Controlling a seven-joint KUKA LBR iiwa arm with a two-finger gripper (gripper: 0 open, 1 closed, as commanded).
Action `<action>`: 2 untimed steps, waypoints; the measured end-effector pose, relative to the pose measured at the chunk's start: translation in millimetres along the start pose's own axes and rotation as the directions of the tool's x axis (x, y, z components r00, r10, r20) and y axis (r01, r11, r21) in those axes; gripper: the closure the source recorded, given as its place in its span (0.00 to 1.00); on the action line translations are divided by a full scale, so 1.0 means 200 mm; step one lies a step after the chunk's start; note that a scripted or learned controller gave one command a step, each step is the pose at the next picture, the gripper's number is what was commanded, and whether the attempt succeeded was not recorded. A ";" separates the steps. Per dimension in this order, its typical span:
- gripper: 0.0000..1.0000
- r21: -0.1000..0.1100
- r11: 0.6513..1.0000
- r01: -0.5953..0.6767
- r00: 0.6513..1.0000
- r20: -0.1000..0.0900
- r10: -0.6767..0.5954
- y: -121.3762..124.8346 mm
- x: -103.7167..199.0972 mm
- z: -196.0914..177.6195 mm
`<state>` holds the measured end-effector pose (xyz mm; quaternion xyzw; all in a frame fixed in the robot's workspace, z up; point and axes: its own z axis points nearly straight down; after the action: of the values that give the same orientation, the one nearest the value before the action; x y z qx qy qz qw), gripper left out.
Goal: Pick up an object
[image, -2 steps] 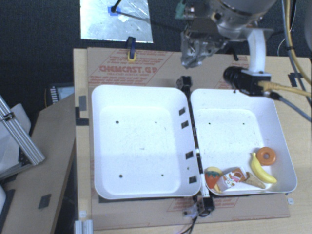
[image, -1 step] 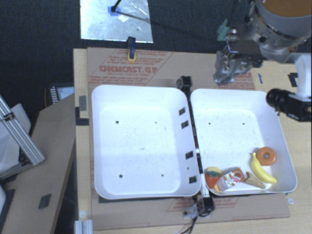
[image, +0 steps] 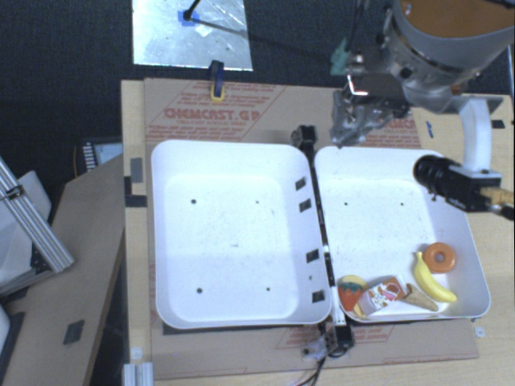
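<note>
The 2 white bins sit side by side on a cardboard sheet [image: 241, 107], and every pickable thing lies in the right bin [image: 378, 215], bunched along its near wall between 5 and 6 o'clock. From left to right there is a round red-and-orange toy fruit [image: 351, 290] in the corner, a small red-and-white packet [image: 381, 293] touching it, a tan wedge-shaped piece [image: 420, 299] just beside the packet, a yellow toy banana [image: 430, 278] and an orange ring-shaped piece like a doughnut [image: 439, 256] at the banana's upper end. The left bin [image: 225, 232] shows its bare floor.

The gripper [image: 354, 127] hangs at the 12 o'clock edge of the right bin, well apart from the cluster; whether it is parted or closed cannot be told at this angle, and nothing is seen in it.

These look like light, stiff plastic play foods. The banana seems the best target: long, narrow, smooth and probably a little slippery, so a pinch across its middle should hold. The round fruit may roll, and the packet is flat and hard against the wall.

The cardboard carries red print reading roughly "CHEMCAST", with further letters too blurred to read. The packet's print is too small to read.
</note>
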<state>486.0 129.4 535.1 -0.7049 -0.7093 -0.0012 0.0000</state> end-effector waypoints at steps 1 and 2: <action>1.00 0.010 1.000 -0.005 1.000 0.004 0.005 0.00 0.04 0.53; 1.00 -0.007 1.000 0.001 1.000 -0.002 -0.001 0.00 0.19 0.19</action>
<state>486.6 166.8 497.8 -0.7046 -0.7096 -0.0043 -0.0016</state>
